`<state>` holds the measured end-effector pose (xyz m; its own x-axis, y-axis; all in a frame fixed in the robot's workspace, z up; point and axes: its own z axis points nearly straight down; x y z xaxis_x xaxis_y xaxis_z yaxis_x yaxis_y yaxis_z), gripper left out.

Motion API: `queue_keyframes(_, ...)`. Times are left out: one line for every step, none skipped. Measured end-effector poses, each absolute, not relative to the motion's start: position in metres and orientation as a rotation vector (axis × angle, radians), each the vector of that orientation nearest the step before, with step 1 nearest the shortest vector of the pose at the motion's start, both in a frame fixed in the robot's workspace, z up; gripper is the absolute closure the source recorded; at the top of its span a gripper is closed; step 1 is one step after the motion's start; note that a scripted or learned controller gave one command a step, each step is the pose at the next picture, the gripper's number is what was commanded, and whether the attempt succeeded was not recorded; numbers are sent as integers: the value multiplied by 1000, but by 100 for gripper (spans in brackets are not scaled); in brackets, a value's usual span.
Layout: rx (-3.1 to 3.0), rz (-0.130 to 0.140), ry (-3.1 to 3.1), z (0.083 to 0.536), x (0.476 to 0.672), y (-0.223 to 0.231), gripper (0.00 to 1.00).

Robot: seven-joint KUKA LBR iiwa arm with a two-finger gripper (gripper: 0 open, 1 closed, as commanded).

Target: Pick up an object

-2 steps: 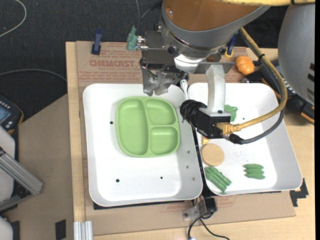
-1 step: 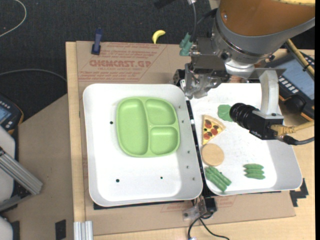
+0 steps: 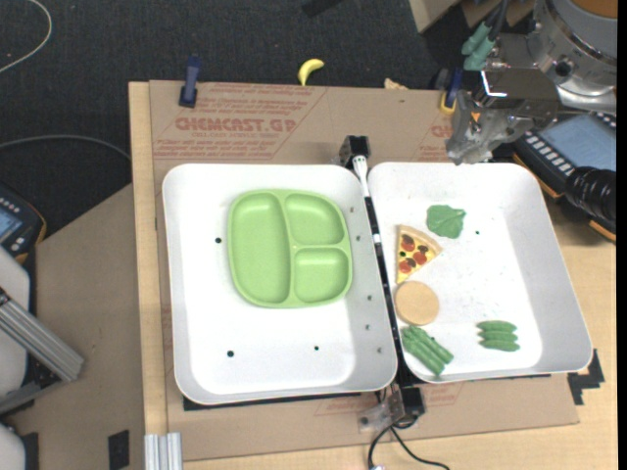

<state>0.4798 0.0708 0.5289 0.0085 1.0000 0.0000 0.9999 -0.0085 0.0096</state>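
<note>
A brown cardboard sheet (image 3: 294,120) is spread over the counter (image 3: 598,272), and red print reading "CHEMCAST G P" can be made out along its far edge, with smaller lines below that are too fine to read. Dark carpet (image 3: 147,27) is seen beyond the counter, crossed by a thin pale cable.

Two white bins are set side by side on the cardboard. The left bin (image 3: 196,351) is occupied by a light green divided plate (image 3: 290,248) with three compartments. In the right bin (image 3: 519,199) a cluster of toy foods is laid out: a green leafy piece (image 3: 446,220) toward the far side, a pizza slice (image 3: 415,251) just beside the bin's left wall, a round tan cookie (image 3: 418,303) directly below it, a bunch of green beans (image 3: 427,349) at the near left corner, and a smaller green pea pod (image 3: 499,335) to the right of it.

The hand (image 3: 468,147) is held over the far edge of the right bin, well apart from every food piece; the leafy piece is the nearest. Whether it is apart or together cannot be told.

A blue clamp (image 3: 189,83) and a small yellow banana (image 3: 311,70) are found at the far edge of the cardboard.
</note>
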Motion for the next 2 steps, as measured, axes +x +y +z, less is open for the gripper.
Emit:
queue_keyframes(2230,3,2204,536,479,-27,100)
queue_keyframes(2220,-6,2229,476,479,18,100)
